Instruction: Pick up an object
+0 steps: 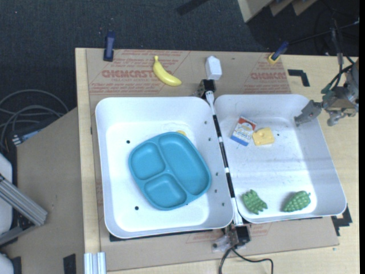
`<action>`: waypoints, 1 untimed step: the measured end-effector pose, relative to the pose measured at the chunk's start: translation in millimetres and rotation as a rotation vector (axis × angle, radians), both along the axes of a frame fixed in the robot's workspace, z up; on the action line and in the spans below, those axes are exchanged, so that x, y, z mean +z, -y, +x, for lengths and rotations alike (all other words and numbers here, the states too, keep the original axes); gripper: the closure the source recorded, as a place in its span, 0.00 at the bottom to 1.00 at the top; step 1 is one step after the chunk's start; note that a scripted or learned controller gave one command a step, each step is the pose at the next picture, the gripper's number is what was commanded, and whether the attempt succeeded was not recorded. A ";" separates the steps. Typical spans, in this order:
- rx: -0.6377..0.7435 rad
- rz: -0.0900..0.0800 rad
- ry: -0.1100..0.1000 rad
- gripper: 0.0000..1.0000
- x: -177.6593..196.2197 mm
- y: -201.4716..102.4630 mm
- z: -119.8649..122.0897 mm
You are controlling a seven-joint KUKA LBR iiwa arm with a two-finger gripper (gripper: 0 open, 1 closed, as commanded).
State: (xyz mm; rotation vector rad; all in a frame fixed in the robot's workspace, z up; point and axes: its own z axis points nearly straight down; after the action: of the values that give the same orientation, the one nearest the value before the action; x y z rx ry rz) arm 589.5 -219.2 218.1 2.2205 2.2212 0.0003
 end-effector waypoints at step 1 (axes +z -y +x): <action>0.001 0.003 -0.004 0.00 -80.5 -43.7 20.6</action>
State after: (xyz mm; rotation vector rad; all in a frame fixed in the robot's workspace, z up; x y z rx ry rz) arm 610.1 -175.5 137.6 2.2220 2.2259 -0.0009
